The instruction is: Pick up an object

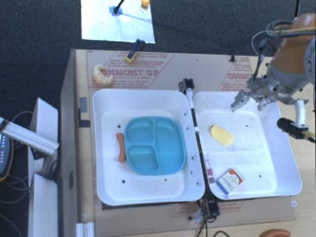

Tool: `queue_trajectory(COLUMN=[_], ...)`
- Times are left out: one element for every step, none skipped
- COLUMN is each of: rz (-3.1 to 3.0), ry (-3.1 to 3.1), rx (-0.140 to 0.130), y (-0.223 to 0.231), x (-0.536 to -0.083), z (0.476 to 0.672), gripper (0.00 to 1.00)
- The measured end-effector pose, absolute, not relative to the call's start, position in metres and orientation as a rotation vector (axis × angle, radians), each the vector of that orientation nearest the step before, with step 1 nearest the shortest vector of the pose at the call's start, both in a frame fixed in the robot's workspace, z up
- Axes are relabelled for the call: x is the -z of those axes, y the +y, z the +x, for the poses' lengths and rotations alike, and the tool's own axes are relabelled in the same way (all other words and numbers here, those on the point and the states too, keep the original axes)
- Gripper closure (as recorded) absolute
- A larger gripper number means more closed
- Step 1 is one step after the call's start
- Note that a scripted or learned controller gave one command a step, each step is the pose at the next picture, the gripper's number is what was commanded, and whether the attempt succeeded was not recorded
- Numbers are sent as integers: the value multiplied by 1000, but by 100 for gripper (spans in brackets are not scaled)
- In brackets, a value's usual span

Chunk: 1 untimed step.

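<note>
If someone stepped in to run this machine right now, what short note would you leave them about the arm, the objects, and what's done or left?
Tool: above the far edge of the right bin, with nothing between its fingers; I can't tell whether they are open or shut.
Right bin: yellow object near the middle, small printed box near the front.
Left bin: blue divided plate, with an orange sausage lying beside its left edge.
Done: nothing picked up yet.
Left: lower onto an object, probably the yellow one as it lies nearest, grip and lift.

Right white bin (276, 147): we see open floor mid-right; soft yellow lump (222, 135) centre-left, small printed box (229, 180) near front edge.
</note>
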<state>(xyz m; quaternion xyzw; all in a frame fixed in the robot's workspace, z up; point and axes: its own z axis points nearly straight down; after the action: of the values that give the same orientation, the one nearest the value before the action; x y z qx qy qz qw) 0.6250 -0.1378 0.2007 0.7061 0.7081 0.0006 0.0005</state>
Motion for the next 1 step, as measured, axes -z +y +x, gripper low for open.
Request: queue_trajectory(rz=[2217], ry=[2227], rx=[0], y=[-91], x=[-130], z=[608], gripper=[0])
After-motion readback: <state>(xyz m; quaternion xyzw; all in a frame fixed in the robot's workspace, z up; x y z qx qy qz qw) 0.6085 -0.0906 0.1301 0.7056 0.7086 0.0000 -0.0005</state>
